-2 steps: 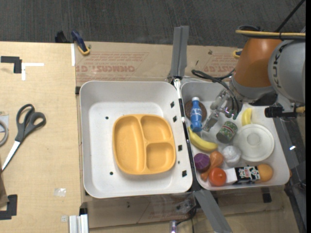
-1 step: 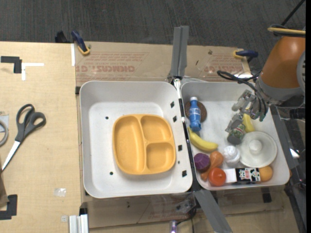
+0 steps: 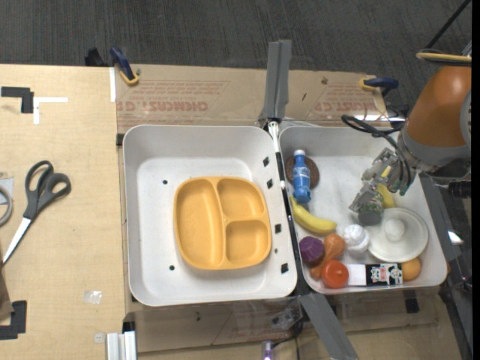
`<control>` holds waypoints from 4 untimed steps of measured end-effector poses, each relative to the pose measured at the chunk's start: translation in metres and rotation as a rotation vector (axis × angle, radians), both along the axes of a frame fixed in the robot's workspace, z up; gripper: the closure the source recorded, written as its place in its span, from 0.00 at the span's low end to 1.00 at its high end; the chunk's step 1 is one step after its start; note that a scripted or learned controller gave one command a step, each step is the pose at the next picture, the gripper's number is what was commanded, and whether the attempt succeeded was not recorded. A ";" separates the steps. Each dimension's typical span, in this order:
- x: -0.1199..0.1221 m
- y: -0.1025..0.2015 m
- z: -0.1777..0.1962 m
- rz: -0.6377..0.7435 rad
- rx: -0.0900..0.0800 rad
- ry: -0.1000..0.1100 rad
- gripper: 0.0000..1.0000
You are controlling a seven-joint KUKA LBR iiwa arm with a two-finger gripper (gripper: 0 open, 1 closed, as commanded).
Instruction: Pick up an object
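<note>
My gripper hangs low over the right side of the right bin, its grey body reaching in from the orange-banded wrist. Under its tip lies a small grey object, and a yellow item shows just beside it. A blue bottle stands at the bin's left side, with a banana below it. Nearer the front lie a purple piece, a red tomato, a white cap, a white bowl, an orange and a flat printed pack.
The left bin holds a yellow three-part plate. A grey divider bar runs up between the bins. Scissors lie on the wooden bench at the left. Blue clamps hold the cardboard at the back.
</note>
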State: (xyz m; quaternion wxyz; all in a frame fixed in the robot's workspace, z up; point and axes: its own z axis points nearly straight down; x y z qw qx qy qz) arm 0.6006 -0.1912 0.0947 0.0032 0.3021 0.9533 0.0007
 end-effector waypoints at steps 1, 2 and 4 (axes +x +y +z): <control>0.002 0.000 0.011 0.003 -0.002 -0.006 1.00; -0.001 0.067 0.116 -0.072 0.000 0.004 1.00; 0.008 0.019 -0.001 0.285 -0.001 0.000 0.00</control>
